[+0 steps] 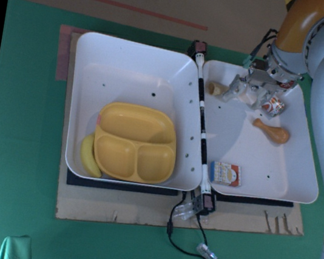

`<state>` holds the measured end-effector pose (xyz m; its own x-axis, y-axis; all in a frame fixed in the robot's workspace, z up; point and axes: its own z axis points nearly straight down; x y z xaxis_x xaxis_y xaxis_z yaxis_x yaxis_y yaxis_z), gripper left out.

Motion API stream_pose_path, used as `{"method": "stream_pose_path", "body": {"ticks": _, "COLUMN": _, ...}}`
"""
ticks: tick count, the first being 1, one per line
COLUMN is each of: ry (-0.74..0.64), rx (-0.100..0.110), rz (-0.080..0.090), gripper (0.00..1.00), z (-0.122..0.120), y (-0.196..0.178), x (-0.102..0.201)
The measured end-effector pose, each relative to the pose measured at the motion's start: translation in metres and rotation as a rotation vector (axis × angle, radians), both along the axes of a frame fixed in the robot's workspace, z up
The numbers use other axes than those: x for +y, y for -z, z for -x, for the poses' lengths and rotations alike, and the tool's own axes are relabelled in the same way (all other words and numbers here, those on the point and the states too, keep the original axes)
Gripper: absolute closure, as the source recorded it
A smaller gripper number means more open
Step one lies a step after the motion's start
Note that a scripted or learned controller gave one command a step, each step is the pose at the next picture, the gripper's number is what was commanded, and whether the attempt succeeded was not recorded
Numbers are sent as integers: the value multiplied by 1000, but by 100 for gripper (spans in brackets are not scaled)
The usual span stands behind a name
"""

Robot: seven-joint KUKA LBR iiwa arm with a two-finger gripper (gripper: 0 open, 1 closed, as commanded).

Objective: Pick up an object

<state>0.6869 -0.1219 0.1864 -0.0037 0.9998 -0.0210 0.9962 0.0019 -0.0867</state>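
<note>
My gripper (249, 92) hangs low over the far part of the right bin (301, 180). A small tan piece (216, 89) lies just to its left. A small white and red patterned can (273, 106) lies just to its right. A brown drumstick-shaped toy (271, 132) rests a little nearer the front. A small orange and blue box (225, 173) lies at the bin's front left. A pale object sits right under the gripper, partly hidden by it.
The left bin (100, 60) holds a yellow divided plate (135, 143) with a banana (89, 155) against its left edge. A divider rail (202, 123) runs between the bins. Cables (203, 249) trail over the green cloth in front.
</note>
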Motion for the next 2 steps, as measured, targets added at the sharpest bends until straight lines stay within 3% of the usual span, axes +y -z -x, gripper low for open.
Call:
{"method": "stream_pose_path", "body": {"ticks": 1, "ry": 5, "rx": 0, "rz": 9, "gripper": 0, "z": 0, "y": -1, "x": 3}}
{"method": "stream_pose_path", "body": {"ticks": 2, "ry": 4, "rx": 0, "rz": 8, "gripper": 0, "z": 0, "y": 0, "x": 3}}
